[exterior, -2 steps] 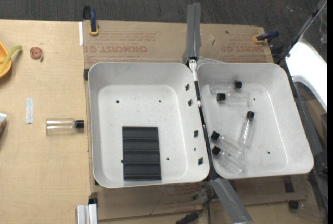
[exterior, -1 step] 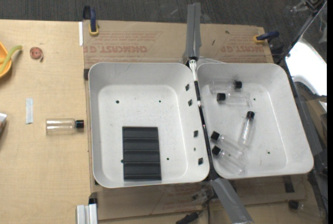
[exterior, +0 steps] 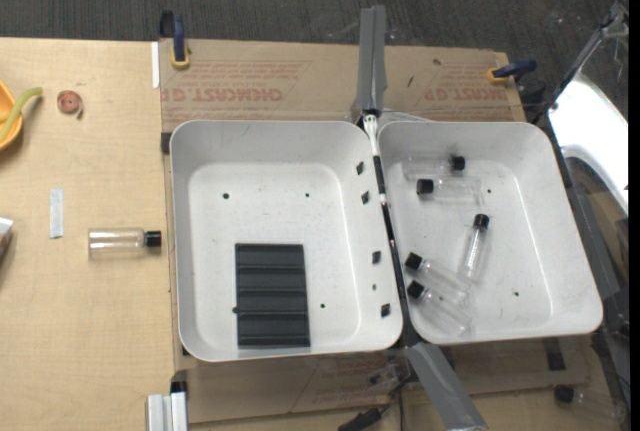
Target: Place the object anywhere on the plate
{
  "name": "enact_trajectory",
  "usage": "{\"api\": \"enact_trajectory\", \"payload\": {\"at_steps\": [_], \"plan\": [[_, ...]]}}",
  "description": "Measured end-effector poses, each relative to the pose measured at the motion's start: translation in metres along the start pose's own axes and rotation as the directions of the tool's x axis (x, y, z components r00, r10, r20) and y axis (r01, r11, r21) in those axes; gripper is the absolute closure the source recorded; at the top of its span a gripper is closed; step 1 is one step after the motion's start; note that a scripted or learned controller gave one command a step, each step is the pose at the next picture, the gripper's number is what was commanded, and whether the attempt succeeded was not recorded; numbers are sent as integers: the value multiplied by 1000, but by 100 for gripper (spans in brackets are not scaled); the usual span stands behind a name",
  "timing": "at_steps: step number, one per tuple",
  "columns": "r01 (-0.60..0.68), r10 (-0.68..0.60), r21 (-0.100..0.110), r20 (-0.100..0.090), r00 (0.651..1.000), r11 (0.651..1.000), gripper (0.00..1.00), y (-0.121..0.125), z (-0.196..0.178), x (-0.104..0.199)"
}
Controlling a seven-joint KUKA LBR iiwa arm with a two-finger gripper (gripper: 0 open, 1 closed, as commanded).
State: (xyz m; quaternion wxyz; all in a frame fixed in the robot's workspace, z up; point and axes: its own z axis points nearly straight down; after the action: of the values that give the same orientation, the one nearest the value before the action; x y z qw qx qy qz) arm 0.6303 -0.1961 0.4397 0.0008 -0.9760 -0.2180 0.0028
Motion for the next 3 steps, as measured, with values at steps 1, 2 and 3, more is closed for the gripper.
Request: {"api": "enact_trajectory", "payload": {"at_steps": [1, 2, 3], "plan": [[-205, 205, -1, -2, 979, 979, 0, -53, 0, 39], [-198, 198, 0, 0, 980, 980, 0, -5, 0, -17], [-233, 233, -1, -2, 973, 973, 0, -67, 0, 55]]}}
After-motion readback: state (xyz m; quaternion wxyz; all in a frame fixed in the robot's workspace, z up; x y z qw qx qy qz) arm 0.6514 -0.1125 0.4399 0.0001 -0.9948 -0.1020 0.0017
